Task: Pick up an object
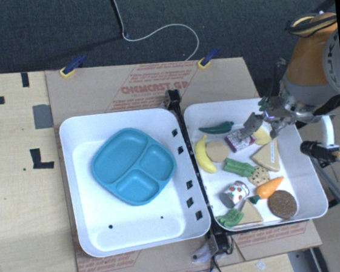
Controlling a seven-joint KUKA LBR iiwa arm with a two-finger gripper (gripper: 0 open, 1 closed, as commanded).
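My gripper (264, 125) hangs over the back right part of the right bin (311, 174), its two grey fingers spread apart and open, with nothing between them. Just left of and below it lies a purple and white packet (240, 139). A pale cheese wedge (266, 157) lies just beneath it. Further left are a green chili (217, 128), a yellow banana (204, 156) and a green pickle (239, 167). Toward the front lie a carrot (267, 188), a brown round cookie (282, 203) and a small grey and white can (234, 192).
The left bin (80, 173) holds a blue divided plate (133, 165). A black divider with clips runs between the bins. The grey and orange arm (311, 67) comes in from the right, over the right bin's far corner. A white cable loops behind the bins.
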